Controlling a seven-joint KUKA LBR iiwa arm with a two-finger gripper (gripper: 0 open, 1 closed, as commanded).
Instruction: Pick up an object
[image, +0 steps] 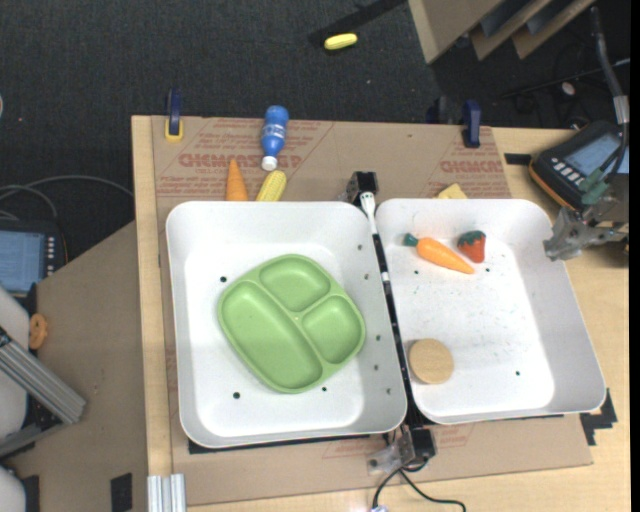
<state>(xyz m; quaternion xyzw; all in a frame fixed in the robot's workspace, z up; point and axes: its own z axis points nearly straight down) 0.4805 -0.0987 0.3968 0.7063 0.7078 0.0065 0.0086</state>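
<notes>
The right bin (540, 390) holds an orange carrot (440, 253) with a green top and a small red strawberry (472, 245) side by side near its far edge. A round tan disc (432, 361) lies near its front left corner. A green divided plate (290, 322) lies in the left bin (190, 300). A grey metal part that looks like my gripper (570, 236) sits just outside the right bin's right rim, apart from every object and with nothing visibly held.
Behind the bins on the cardboard lie a blue and white bottle (273, 135), an orange cone (235, 182), a yellow corn piece (271, 185) and a yellow wedge (452, 192). A handheld device (580, 165) with cables sits at the right.
</notes>
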